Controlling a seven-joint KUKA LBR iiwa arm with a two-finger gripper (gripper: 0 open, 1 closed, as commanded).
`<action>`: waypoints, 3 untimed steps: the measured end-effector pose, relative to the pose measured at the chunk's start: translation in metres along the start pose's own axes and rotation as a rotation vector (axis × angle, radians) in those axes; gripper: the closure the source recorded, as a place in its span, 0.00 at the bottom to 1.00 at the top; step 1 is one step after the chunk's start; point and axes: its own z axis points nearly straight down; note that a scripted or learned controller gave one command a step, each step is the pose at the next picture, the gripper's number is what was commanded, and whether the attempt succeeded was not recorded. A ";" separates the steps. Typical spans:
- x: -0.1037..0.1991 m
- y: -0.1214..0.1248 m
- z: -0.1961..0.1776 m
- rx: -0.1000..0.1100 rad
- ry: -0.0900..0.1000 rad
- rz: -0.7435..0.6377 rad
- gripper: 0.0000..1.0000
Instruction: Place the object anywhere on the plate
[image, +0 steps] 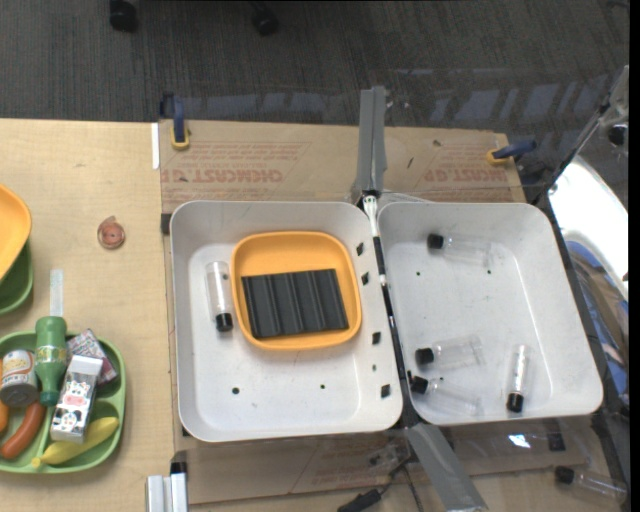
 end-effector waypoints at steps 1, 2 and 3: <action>0.000 0.000 0.000 0.000 0.000 0.000 0.00; 0.000 0.001 0.101 -0.003 0.002 -0.306 0.00; 0.000 0.002 0.163 -0.003 0.000 -0.507 0.00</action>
